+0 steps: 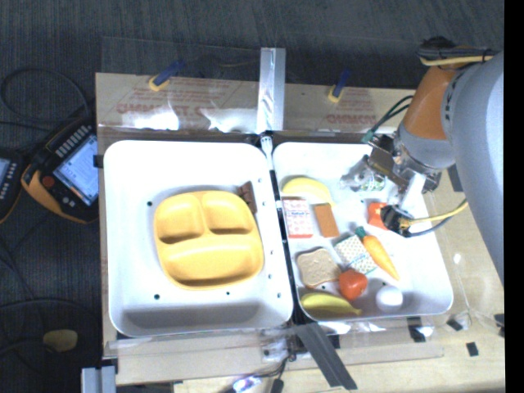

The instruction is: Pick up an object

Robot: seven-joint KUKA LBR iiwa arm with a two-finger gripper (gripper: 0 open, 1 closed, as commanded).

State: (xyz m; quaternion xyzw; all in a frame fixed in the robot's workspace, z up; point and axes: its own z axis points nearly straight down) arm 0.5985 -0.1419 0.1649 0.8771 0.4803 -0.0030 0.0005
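Gripper low in the right bin, nothing lifted yet

We see the gripper (385, 188) low in the upper right part of the right bin (438, 289), but we cannot tell how it stands or whether it has anything. The objects lie on the bin floor: the carrot (380, 255) just below the gripper, the tomato (353, 284), the banana (329, 304), the bread slice (316, 267) and the white egg (390, 298). The left bin (131, 219) has the yellow tray (209, 237). We judge that the pick is not yet done; the grasp and the lift are left.
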